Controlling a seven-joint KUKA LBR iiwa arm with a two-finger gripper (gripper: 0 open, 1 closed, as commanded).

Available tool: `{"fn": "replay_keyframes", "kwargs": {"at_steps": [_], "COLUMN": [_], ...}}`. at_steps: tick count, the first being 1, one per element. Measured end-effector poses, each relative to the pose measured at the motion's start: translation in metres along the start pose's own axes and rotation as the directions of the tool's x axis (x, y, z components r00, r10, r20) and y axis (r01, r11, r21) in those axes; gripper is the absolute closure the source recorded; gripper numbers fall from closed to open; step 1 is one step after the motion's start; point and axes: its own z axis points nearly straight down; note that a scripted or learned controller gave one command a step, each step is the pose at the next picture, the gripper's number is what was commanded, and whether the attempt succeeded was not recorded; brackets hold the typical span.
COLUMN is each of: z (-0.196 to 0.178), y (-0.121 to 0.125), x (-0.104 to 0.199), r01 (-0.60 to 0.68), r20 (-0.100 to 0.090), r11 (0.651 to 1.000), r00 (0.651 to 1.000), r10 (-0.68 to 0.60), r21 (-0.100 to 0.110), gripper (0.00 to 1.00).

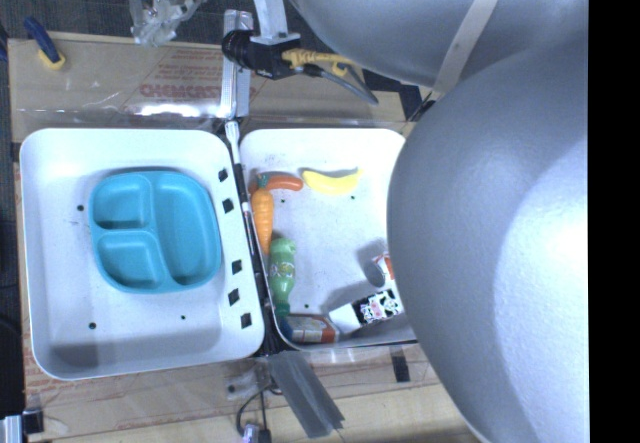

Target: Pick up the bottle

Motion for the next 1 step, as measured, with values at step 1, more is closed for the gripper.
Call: {"fn": "replay_keyframes", "kwargs": {"at_steps": [1], "z": [0.0003], "y": [0.0015], "x": [-0.0056], "r01": [0.400], "r20": [-0.001], "r11": [0.917], "r00": [0.917], "r10": [-0.400], "r21": [0.004], "gripper": [1.00]}}
